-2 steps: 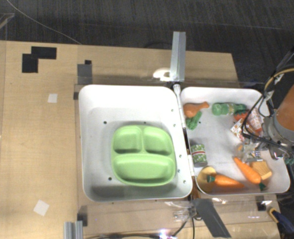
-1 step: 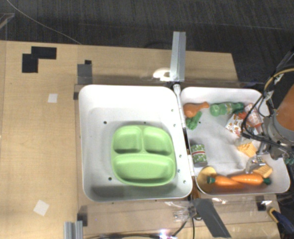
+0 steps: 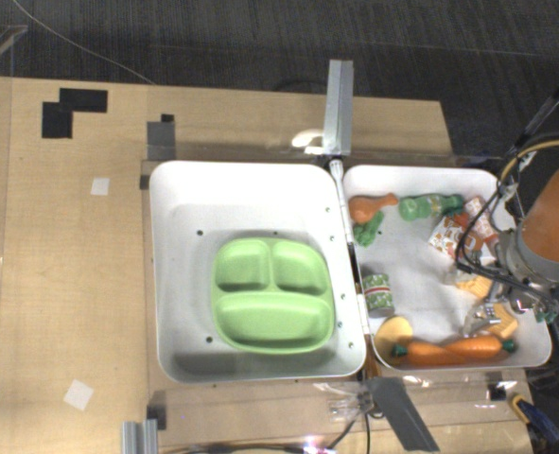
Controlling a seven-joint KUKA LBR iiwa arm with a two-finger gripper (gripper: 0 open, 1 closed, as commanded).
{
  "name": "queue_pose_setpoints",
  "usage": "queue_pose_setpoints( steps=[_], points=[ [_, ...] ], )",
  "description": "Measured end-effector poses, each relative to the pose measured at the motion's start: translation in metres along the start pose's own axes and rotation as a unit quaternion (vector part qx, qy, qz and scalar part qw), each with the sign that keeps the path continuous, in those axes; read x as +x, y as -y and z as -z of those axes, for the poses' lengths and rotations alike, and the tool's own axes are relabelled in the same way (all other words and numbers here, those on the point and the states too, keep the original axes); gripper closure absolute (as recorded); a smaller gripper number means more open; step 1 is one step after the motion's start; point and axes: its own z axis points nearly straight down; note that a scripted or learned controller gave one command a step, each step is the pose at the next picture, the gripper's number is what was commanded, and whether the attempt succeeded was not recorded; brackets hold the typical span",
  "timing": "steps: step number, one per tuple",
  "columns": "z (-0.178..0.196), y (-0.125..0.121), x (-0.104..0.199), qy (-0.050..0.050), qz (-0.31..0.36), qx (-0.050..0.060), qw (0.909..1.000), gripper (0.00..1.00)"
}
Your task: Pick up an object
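- At the right bin's [image 3: 421, 174] near right corner, the gripper [image 3: 492, 318] hung low over the toys, close above the carrot [image 3: 449, 351] that lay along the front wall; whether the claw was released or clenched could not be told, since the wrist and its cables covered it — and nothing could be seen held in it.
- The arm [image 3: 551, 227] leaned in from the right, its orange band over the bin's edge, probably because that corner was the shortest reach to the pile.
- Just beside the claw lay a small yellow piece [image 3: 478, 287] and a red-and-white packet [image 3: 446, 239], so any of these — or the carrot — might have been the object to pick.
- Farther left sat a striped can [image 3: 378, 293], and along the back wall an orange drumstick [image 3: 371, 206] and a green bottle [image 3: 430, 205], well apart from the claw.
- The left bin [image 3: 180, 253] held only a green divided tray [image 3: 272, 294], seemingly a place to receive things.
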Motion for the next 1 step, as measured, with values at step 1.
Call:
queue_pose_setpoints(
  steps=[1],
  points=[
    [0.0004,-0.0042,0.0016,0.002,-0.006,0.002,1.0,0.0]
  ],
)
